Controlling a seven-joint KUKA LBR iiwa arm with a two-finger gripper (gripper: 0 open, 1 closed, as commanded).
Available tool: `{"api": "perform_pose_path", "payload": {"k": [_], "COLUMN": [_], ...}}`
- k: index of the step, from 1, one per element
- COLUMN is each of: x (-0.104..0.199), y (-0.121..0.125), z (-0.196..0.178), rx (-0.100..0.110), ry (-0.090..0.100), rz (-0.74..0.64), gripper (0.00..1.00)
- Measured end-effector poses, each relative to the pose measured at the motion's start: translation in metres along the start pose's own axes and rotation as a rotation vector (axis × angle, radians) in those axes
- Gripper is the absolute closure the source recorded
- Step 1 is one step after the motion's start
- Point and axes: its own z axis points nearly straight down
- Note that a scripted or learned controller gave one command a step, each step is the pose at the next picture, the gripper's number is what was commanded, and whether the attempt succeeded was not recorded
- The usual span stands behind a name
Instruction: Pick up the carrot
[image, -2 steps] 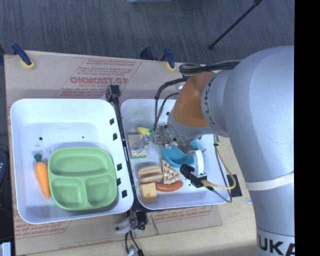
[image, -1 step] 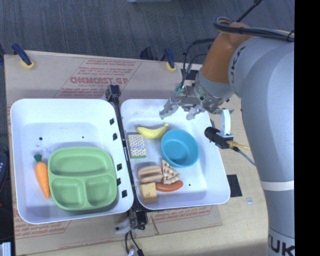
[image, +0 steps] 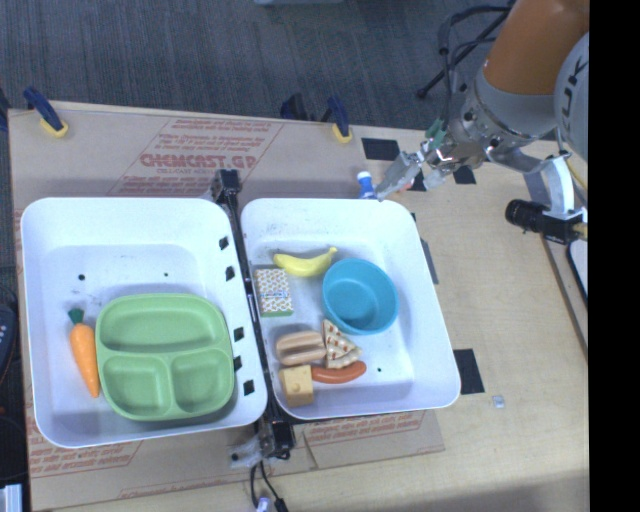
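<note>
Cardboard sheeting covers the counter (image: 500, 300), clamped along its far edge, and two shallow white bins sit side by side on it, with dark carpet beyond. From the camera view, the left bin (image: 60, 225) holds a green divided plate (image: 165, 355) near its front edge, and the carrot (image: 84, 355) lies just beside that plate, along the bin's left wall, its green top pointing toward the far edge. The right bin (image: 400, 225) carries a banana (image: 305, 262), a blue bowl (image: 360, 295), a small patterned block (image: 273, 291), a bun (image: 300, 346), a pizza slice (image: 341, 346), a sausage (image: 338, 374) and a cheese cube (image: 296, 384). The hand (image: 400, 178) hangs over the counter just beyond the right bin's far right corner, well apart from the carrot; whether it is spread or pressed together I cannot tell, and nothing is seen in it. By my judgement nothing of the task is done yet: the carrot lies untouched, so the whole reach across both bins, the descent, the grasp and the lift remain.
</note>
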Motion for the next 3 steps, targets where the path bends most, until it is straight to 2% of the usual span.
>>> {"api": "perform_pose_path", "payload": {"k": [1,2,3], "x": [-0.02,0.03,0.102], "y": [0.035,0.046,0.061], "z": [-0.084,-0.2,0.002], "rx": [0.0,0.001,0.023], "ry": [0.0,-0.002,0.01], "rz": [-0.342,-0.094,-0.011], "gripper": [0.0,0.0,0.0]}}
